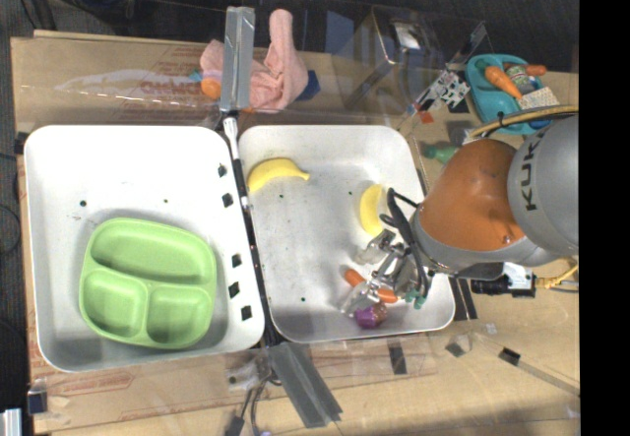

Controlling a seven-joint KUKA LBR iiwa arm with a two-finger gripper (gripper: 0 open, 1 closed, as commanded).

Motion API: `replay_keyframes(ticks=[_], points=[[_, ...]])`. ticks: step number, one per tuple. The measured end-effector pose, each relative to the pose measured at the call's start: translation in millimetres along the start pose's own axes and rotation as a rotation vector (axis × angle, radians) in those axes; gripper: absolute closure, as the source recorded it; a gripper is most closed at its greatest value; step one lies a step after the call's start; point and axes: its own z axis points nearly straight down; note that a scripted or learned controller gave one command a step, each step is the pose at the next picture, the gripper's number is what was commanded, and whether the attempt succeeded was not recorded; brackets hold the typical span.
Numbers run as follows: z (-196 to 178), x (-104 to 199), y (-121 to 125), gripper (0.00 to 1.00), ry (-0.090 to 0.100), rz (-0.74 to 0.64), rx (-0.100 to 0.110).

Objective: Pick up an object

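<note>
A brown worktop is seen from above, with two shallow white bins set side by side on it and a dark floor beyond its far edge. In the left bin a green divided tray is laid toward the near left corner. On the worktop behind the bins a pink cloth is bunched up beside a grey upright bracket, and a teal toy with orange parts is placed at the far right.

In the right bin a yellow banana is found near the far left corner, well apart from the arm. A second yellow piece is seen near the bin's right side, partly hidden by black cables. The arm, grey with an orange band, is reached in from the right, and its hand is held low over the near right part of that bin. Just beside the hand an orange carrot-like piece is laid on the bin floor, and a small purple object is set close to the near wall, below the hand. Whether the hand is spread wide or closed narrow cannot be told, and whether anything is gripped by it cannot be told either.
</note>
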Motion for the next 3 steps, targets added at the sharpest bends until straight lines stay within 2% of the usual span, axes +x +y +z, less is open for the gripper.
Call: replay_keyframes(ticks=[1,2,3], points=[[-11.1,-1.7,2.2,1.0,-0.004,-0.007,-0.001],[-11.1,-1.8,2.3,0.0,-0.004,-0.007,-0.001],[1.9,11.4,16.6,0.0,0.006,0.511,0.002]])
